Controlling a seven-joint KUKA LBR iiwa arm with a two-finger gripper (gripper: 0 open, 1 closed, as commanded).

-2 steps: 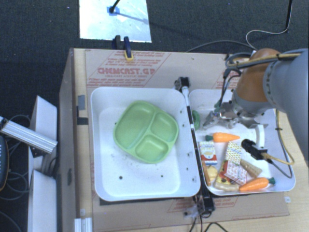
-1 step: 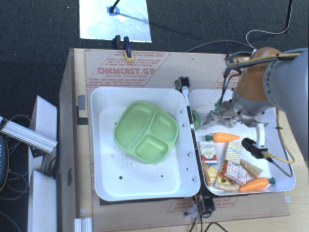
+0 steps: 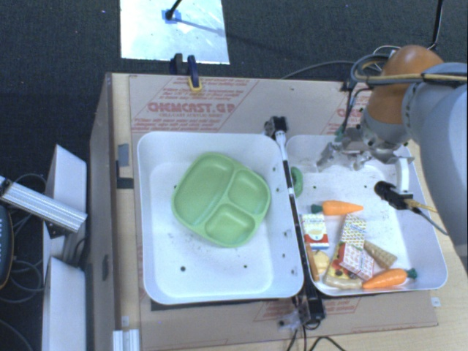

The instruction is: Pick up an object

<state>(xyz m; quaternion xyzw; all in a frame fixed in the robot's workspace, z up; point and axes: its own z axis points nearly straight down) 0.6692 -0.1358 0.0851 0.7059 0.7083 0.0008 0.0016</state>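
Camera view gives us the grey arm's two-finger gripper (image 3: 342,154) low over the far end of the right white bin (image 3: 431,258), its metal fingers spread apart around nothing. We see toy food bunched at that bin's near end: two orange plastic carrots (image 3: 341,208) (image 3: 387,278) and small printed cartons (image 3: 354,232). A green sectioned plastic plate (image 3: 221,198) lies in the left white bin (image 3: 157,258).

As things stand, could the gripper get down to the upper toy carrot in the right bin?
Probably yes. The gripper hangs over the right bin's far end, and the upper toy carrot lies just nearer the camera, uncovered, nothing between them. The small carton beside it leaves room.
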